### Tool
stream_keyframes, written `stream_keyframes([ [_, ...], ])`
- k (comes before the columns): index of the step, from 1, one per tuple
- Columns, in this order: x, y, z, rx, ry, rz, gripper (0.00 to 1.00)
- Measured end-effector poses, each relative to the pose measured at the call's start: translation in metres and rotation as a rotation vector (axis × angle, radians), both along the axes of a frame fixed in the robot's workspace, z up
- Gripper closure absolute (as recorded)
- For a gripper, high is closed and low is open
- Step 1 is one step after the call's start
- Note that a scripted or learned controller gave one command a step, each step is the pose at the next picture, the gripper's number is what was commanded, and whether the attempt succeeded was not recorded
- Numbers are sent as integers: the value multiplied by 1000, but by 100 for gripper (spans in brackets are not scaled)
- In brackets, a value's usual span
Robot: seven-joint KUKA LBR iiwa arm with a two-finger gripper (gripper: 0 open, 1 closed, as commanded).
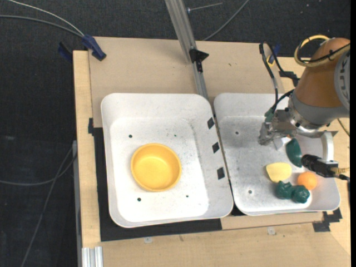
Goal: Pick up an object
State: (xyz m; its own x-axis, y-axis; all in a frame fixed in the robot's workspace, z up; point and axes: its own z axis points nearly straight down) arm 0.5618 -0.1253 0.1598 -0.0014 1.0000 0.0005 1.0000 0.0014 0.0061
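Observation:
My gripper [271, 136] hangs over the right bin [245, 166], near its middle, with nothing visible between its fingers. Just right of it lies a green oblong thing [293, 151]. Below that sit a pale yellow piece [278, 171], an orange ball [306, 180] and a dark green lumpy thing [292, 192] in the bin's near right corner. A yellow bowl [156, 166] stands upright in the left bin [167, 115].
A metal pole [186, 35] slants from the top of the view down to the gap between the bins. Cables run across the bench at the back right. The bench's wooden edge surrounds both bins.

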Motion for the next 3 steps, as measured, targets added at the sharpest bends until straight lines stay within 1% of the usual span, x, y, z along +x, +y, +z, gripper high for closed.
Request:
stream_keyframes([
  [1, 5, -1, 46, -1, -1, 0, 100],
  [2, -1, 1, 96, -1, -4, 0, 100],
  [3, 21, 52, 84, -1, 0, 3, 100],
])
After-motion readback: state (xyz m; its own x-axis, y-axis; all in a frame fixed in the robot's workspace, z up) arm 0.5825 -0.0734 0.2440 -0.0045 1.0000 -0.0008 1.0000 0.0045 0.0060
